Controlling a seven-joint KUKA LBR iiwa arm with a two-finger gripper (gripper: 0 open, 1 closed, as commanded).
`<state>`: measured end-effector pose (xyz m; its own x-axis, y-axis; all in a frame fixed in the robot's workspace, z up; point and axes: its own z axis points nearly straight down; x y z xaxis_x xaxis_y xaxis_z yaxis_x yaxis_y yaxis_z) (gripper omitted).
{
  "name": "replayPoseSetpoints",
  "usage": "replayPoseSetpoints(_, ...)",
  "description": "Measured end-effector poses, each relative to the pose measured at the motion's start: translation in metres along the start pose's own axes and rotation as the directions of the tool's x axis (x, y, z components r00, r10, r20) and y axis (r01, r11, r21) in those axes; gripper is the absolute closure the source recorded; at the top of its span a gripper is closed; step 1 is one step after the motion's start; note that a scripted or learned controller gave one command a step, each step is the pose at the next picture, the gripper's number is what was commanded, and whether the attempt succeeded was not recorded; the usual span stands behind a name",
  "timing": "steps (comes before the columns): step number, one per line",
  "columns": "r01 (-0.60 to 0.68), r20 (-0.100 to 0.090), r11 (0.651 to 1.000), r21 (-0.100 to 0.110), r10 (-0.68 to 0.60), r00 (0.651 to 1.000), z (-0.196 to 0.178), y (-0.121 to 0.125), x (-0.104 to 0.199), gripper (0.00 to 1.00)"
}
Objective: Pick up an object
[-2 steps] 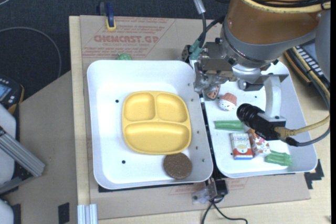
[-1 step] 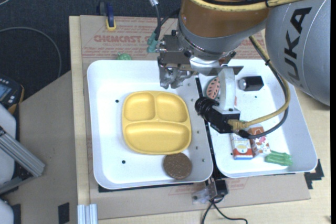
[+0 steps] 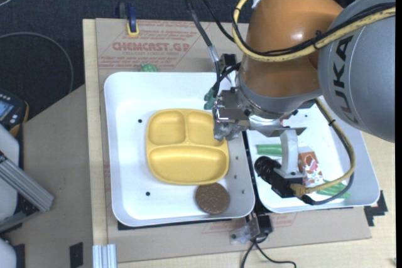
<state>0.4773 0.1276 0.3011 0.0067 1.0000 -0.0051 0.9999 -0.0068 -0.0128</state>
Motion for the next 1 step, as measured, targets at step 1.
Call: replayPoseSetpoints(1,0.001,-0.007,1.0,-0.029,-0.001,1.0,-0.129,0.0021,-0.0525,1.0)
